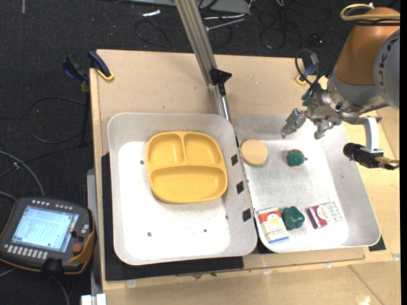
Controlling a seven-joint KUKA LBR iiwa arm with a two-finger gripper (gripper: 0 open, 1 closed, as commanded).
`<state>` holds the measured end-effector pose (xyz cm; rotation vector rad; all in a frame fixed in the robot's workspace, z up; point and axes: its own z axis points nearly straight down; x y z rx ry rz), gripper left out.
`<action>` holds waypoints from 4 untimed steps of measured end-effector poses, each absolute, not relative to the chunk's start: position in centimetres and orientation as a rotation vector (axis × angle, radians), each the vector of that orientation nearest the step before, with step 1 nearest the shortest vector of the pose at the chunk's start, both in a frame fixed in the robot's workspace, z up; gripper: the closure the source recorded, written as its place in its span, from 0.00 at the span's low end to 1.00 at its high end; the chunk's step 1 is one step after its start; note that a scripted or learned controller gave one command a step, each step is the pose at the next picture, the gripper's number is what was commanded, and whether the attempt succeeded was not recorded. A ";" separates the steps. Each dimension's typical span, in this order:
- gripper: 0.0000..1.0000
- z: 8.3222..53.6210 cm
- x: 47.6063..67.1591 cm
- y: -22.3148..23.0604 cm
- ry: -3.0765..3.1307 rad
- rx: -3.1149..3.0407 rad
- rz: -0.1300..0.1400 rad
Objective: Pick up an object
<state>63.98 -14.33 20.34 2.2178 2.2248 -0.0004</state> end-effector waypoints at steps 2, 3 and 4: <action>0.00 15.7 64.0 -13.5 2.228 2.220 -0.005; 0.00 11.3 64.1 -13.2 2.228 2.220 -0.005; 0.00 10.0 64.4 -13.2 2.220 2.215 0.006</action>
